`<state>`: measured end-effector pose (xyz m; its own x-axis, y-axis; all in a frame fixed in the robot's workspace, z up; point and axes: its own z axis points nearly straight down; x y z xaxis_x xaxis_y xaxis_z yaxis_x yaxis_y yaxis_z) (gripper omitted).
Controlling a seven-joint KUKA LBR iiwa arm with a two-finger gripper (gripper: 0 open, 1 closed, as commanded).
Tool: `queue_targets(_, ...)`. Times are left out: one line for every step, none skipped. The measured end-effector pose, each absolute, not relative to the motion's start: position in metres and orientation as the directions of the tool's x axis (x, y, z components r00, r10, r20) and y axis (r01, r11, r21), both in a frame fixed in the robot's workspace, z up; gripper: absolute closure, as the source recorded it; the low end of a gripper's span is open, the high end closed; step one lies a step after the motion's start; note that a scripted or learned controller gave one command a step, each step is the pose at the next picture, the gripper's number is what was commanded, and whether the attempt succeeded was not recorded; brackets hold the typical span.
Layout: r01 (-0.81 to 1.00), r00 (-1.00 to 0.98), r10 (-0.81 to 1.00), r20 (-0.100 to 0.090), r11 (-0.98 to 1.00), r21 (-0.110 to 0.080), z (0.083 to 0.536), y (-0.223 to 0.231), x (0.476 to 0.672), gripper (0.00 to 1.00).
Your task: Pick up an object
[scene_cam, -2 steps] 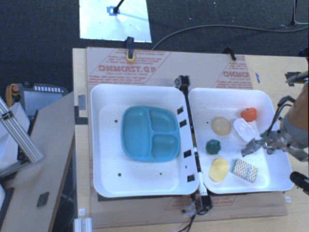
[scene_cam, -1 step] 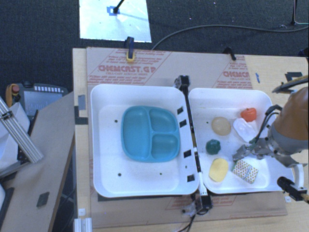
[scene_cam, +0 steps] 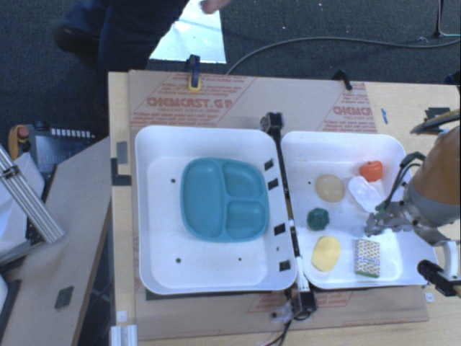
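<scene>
The gripper (scene_cam: 373, 226) hangs low in the right bin (scene_cam: 392, 147), just above the patterned little box (scene_cam: 367, 256) and beside a clear plastic piece (scene_cam: 362, 190); whether it grasps anything I cannot tell. The loose items lie scattered apart, probably to give it room, while the blue divided plate (scene_cam: 224, 198) sits alone in the left bin (scene_cam: 162, 150).

Even, bright overhead light washes my two white bins (scene_cam: 216, 139) nearly shadowless, the whole frame is soft and grainy, and the dark floor beyond them blurs to murk.
</scene>
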<state>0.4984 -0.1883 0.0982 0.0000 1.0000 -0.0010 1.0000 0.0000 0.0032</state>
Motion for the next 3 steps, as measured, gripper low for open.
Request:
queue_targets(1.000,-0.002,1.000,-0.003,0.002,0.007,0.160,-0.193,0.494,1.00)
queue_targets(1.000,-0.005,1.000,-0.003,0.005,0.008,0.219,-0.191,0.505,1.00)
queue_targets(1.000,-0.004,1.000,-0.002,0.004,0.004,0.226,-0.191,0.506,1.00)
